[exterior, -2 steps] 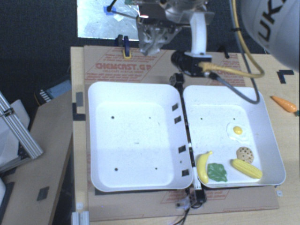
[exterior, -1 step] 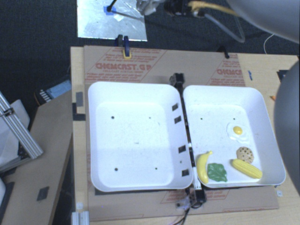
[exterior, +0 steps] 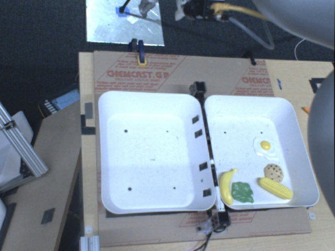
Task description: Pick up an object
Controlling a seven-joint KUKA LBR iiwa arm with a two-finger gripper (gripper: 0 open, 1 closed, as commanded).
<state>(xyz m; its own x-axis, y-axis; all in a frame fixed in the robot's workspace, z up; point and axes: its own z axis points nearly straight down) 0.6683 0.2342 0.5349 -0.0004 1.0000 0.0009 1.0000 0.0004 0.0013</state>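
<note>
While my arm hangs out of the work area, nothing is yet picked:

Left bin (exterior: 110, 192): white, shallow, nothing in it for me to take.

Divider: black clips run down the seam where the two bins meet.

Right bin (exterior: 293, 119): all five toys sit in its near half, toward the front rim.

Banana (exterior: 226, 186): yellow, lying along the left wall, just beside the seam.

Green leaf (exterior: 242, 192): flat, touching the banana's right side.

Egg (exterior: 265, 147): fried, flat, a little farther back, apart from the rest.

Cookie (exterior: 272, 171): round, near the corn (exterior: 276, 188), which lies slantwise by the front rim.

Arm (exterior: 296, 7): my grey bulk crosses the top right corner, high above the bench.

Pincer: I cannot tell whether it is open or closed.

Step, as I judge it: approach not begun; a target is to be chosen.

Next move: swing over the right bin and descend; the corn looks the easiest grip, being thick and free on most sides.
</note>
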